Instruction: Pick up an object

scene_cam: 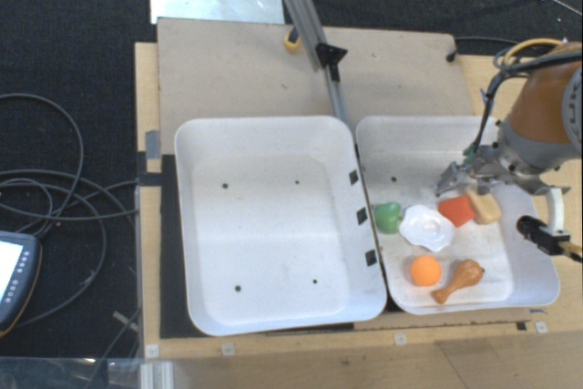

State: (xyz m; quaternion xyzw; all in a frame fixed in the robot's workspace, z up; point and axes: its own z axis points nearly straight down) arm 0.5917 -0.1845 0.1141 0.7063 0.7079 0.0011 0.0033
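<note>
Reaches in from the right, grey with an orange band, and hangs with the gripper (463, 185) low over the far right part of the right bin (401, 150). Cannot tell if open wide or closed narrow, being too small and partly hidden; holds nothing that can be seen. Just under and in front of it, a red block (457, 211), bright red-orange with flat faces, touching a pale tan block (486, 209) on its right side. Beside the red block on the left, a white crumpled piece (428, 229), shiny, and next to that a small green rounded thing (387, 216) near the bin's left wall. Nearer to the front edge, an orange ball (424, 271), smooth and round, and just beside it a brown drumstick shape (458, 280), lying at a slant. To the left, touching side by side, the left bin (264, 223).
</note>
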